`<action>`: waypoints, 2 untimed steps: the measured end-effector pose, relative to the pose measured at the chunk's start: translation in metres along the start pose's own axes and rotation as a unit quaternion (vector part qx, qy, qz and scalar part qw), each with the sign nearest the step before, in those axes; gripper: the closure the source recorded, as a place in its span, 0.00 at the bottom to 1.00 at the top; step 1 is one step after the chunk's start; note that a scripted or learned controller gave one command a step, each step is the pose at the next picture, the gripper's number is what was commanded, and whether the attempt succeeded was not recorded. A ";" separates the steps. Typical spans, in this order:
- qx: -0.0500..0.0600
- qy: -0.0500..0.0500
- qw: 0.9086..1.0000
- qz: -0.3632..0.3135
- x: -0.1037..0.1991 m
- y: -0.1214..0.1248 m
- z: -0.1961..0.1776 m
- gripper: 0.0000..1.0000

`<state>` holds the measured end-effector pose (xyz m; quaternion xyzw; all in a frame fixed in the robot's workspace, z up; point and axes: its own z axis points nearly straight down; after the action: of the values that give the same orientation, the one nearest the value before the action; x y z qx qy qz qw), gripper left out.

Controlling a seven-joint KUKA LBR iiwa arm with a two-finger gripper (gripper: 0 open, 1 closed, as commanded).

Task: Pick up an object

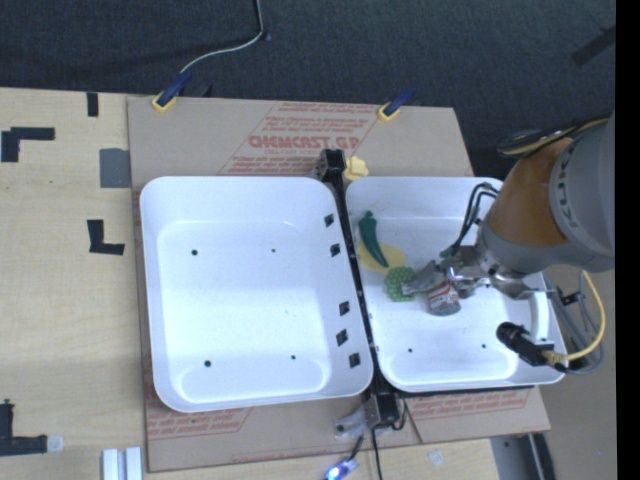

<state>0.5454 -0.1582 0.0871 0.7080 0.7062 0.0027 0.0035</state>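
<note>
My gripper (432,286) hangs low in the right bin (440,363), near its left wall; how it is set I cannot tell. Just beside it lies a small green object (399,284), probably light and soft; I'd pinch across its middle.

You have two bins side by side on the tabletop (60,268) — the left bin (240,388) and the right bin (450,373). In the right bin, a banana (371,243) lies near the dividing wall, a small leafy piece (399,284) just before it — the pincer (440,293) sits right of that.
</note>
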 end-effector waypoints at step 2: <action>0.009 -0.003 1.000 -0.006 0.061 0.066 0.000 1.00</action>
<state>0.6112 -0.0973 0.0875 0.7041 0.7101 -0.0061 -0.0006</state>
